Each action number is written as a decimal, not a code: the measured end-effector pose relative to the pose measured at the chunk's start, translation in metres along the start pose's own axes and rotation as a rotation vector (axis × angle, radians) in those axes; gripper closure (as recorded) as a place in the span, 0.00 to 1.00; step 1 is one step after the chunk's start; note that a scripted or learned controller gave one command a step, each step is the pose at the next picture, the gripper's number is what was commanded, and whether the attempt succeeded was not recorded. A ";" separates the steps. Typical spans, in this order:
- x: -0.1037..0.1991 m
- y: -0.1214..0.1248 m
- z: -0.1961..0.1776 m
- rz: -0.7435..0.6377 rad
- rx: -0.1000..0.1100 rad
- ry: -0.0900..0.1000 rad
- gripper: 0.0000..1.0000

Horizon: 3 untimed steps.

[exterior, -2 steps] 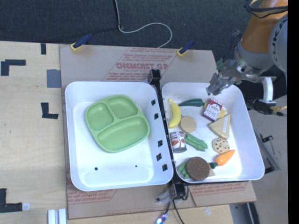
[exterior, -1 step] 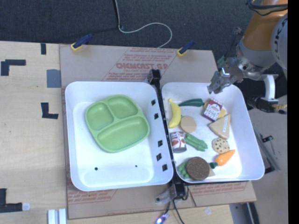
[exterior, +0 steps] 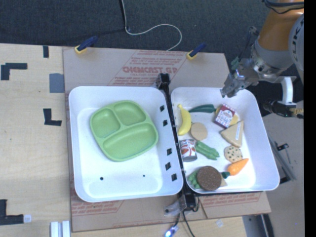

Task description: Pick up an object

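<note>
Two white bins side by side on cardboard sheet. Left bin [exterior: 84,181]: green divided plate [exterior: 123,130], nothing else of note. Right bin [exterior: 261,132]: toy food, clustered. Banana [exterior: 184,120] near the divider wall, green pepper [exterior: 201,108] just behind it, round tan biscuit [exterior: 199,131] touching banana's lower end. Small red-and-white carton [exterior: 224,116] toward back right, cheese wedge [exterior: 234,132] just in front of it. Can [exterior: 188,149] and green pod [exterior: 207,150] mid-bin; cracker [exterior: 232,154] and carrot [exterior: 237,167] toward front right; burger [exterior: 208,178] at front edge.

Gripper [exterior: 231,89] above the bin's back right rim, clear of all items, nothing between the fingers; spread too dark and small to judge.

Nearest candidate: the carton, just below the gripper. Judged light, stiff, boxy, flat-sided; best taken across the two narrow faces. Lying tilted, so wrist turn probably needed. Cheese wedge close beside, risk of nudging. Banana likely smooth plastic, curved, apt to slip unless pinched mid-length across the width. Burger wide, probably poor fit.
</note>
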State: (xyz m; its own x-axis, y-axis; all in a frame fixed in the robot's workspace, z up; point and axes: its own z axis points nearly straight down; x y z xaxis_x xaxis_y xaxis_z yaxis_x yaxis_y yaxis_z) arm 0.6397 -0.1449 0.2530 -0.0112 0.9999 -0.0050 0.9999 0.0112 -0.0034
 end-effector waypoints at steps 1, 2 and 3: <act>0.000 0.000 -0.010 -0.001 0.000 -0.001 1.00; 0.001 0.000 -0.019 -0.002 0.000 -0.001 1.00; 0.001 0.001 -0.029 -0.004 0.001 -0.002 1.00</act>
State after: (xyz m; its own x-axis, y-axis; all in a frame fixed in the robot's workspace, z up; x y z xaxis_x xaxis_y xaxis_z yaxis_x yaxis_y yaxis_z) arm 0.6405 -0.1436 0.2819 -0.0148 0.9999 -0.0068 0.9999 0.0147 -0.0045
